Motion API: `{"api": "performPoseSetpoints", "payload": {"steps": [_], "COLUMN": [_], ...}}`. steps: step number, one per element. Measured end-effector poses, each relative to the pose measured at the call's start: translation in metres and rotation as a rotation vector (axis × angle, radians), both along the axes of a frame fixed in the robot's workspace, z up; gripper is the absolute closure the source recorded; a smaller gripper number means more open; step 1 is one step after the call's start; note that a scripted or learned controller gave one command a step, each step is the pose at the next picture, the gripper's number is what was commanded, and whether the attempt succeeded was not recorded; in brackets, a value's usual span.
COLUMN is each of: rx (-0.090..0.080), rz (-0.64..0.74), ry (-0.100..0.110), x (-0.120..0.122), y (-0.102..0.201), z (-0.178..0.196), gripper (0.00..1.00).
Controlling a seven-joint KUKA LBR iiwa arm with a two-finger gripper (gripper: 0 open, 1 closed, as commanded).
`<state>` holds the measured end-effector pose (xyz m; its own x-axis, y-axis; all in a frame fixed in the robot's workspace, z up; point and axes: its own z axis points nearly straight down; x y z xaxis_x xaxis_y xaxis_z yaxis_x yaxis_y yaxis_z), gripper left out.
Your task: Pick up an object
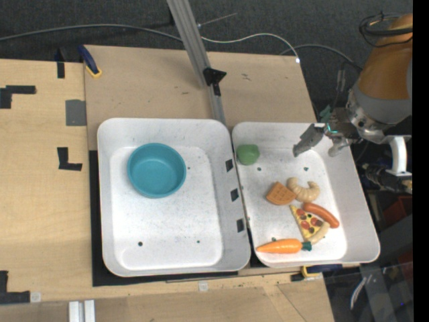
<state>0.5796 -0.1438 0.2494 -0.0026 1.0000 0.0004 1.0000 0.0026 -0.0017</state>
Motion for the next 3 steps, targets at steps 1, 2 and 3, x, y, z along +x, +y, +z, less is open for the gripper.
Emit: {"api": "performPoseSetpoints", "payload": {"steps": [1, 2, 3], "rx": [0.000, -0.001, -0.001], "rz": [0.000, -0.002, -0.001], "ry": [0.000, 0.004, 0.005], "x": [0.000, -0.003, -0.004], "y": [0.000, -0.004, -0.004], "z": [0.000, -0.045, -0.088], "gripper": [0.00, 0.00, 0.00]}}
